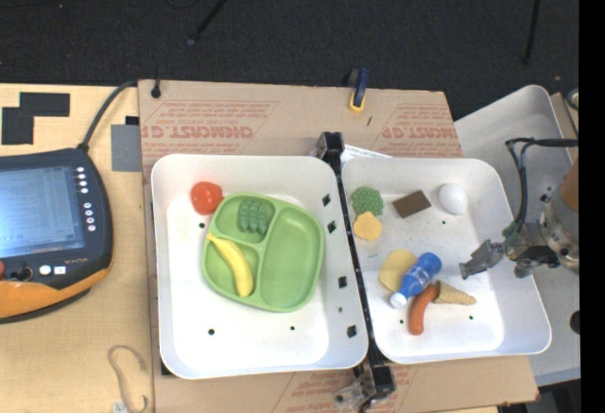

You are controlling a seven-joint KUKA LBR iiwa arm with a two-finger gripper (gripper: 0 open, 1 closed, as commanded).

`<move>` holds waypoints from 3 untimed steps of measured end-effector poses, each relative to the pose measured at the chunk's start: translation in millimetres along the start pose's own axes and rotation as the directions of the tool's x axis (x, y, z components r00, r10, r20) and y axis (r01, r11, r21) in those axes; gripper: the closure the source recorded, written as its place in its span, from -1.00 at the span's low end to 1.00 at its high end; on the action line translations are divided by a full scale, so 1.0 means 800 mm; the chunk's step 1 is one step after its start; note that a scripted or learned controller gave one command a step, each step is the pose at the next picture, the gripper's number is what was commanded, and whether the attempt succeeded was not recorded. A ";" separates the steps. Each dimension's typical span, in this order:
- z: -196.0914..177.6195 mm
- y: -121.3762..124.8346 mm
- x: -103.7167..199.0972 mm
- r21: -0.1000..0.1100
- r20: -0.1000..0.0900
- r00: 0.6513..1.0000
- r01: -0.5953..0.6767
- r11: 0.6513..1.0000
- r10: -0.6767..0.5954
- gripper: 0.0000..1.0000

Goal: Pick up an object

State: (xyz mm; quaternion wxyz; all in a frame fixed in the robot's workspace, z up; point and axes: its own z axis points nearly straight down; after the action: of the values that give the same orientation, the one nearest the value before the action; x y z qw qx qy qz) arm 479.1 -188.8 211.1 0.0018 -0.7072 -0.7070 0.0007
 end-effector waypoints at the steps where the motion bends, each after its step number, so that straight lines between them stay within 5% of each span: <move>1: 0.076 -0.005 0.011 0.005 -0.002 1.000 0.002 1.000 -0.002 -1.00; 2: 0.156 -0.003 0.014 0.002 -0.001 1.000 0.002 1.000 -0.001 -1.00; 3: 0.155 -0.004 0.013 -0.001 -0.001 1.000 -0.005 1.000 0.005 -1.00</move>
State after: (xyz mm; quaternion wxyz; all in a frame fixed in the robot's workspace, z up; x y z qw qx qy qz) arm 475.8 -178.2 87.5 0.0018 -0.7089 -0.7054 0.0001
